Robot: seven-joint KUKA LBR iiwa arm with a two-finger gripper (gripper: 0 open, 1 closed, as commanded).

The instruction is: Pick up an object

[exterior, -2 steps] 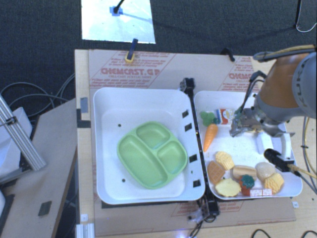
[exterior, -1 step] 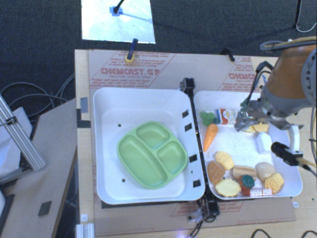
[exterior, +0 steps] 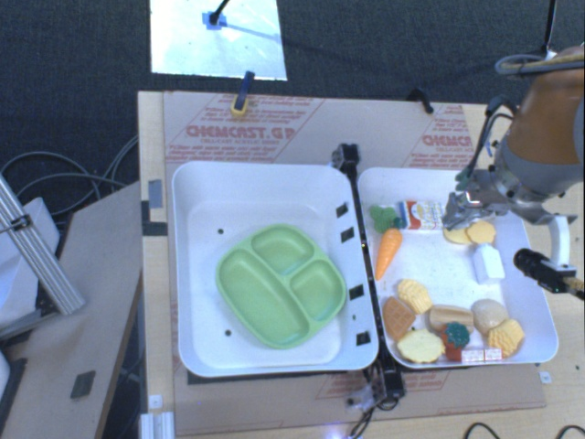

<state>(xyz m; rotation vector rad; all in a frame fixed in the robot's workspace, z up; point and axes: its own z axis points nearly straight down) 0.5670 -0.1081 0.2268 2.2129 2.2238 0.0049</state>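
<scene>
My gripper (exterior: 461, 211) hangs low over the far side of the right bin (exterior: 539, 323), between a small red and white carton (exterior: 422, 213) and two pale yellow slices (exterior: 472, 235). It is right at the slices' far left edge; I cannot tell whether it touches them. An orange carrot (exterior: 388, 251) and a green broccoli piece (exterior: 384, 218) lie to its left. A white block (exterior: 488, 263) lies just in front of the slices. Nothing is visibly lifted off the bin floor.
Several toy foods crowd the right bin's front: a corn cob (exterior: 413, 293), a brown biscuit (exterior: 398, 318), a hot dog (exterior: 450, 316), a lemon half (exterior: 419, 347), a strawberry (exterior: 455, 335). The left bin (exterior: 196, 208) holds a green divided plate (exterior: 280, 283).
</scene>
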